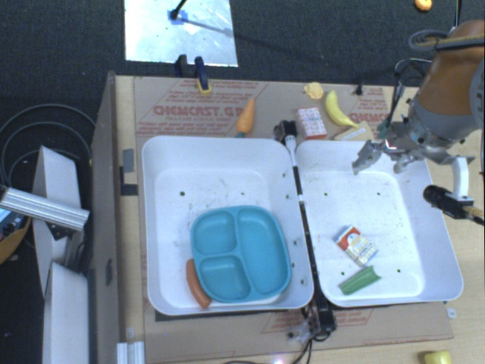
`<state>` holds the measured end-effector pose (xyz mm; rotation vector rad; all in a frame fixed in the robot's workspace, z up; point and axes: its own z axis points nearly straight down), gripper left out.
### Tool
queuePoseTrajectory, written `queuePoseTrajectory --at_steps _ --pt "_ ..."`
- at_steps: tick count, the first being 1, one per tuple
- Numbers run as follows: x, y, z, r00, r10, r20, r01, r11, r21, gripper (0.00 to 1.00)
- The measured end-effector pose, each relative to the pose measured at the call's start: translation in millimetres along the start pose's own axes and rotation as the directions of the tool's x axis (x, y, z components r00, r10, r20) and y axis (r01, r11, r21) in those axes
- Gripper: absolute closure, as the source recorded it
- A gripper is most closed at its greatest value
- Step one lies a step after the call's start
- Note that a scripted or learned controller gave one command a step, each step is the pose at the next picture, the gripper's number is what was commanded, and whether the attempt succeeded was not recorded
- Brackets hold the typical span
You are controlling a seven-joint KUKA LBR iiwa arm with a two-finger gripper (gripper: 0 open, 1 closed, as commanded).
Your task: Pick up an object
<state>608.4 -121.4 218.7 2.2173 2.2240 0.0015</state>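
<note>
Small red-and-white packet (356,246) lay flat in the right bin (424,226), lower middle of that bin. Just below it, apart by a little, a green wedge-shaped piece (359,280) lay near the bin's lower rim. Neither touched by the hand (383,160).

Hand hovered over the upper part of the right bin, in the right of the frame, well apart from both items. Fingers looked spread, pinching nothing. Behind it, grey arm (447,89) with orange band reached in from the upper right corner.

In the left bin (163,203), a blue divided plate (240,253) rested in the lower half, three compartments showing. An orange sausage-like thing (198,283) lay just beside the plate's lower left edge.

On the cardboard-covered table (189,101) above the bins: a carrot (245,117) near the upper middle, a small red-and-white box (311,123), a banana (338,110) and a small yellow piece (314,90) just above it. Farther up, a shiny sheet (180,20) on the dark floor at the upper left of the frame.
</note>
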Motion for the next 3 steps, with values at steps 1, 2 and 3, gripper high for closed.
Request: queuePoseTrajectory --at_steps 1,2,3 --pt "25.9 -46.6 140.3 1.000 0.002 -0.003 -0.002 1.000 0.005 0.00" --pt "14.4 -97.1 134.7 1.000 0.004 -0.001 -0.004 1.000 0.006 0.00" --pt "15.4 -93.1 123.6 1.000 0.001 -0.001 -0.001 1.000 -0.002 1.00"
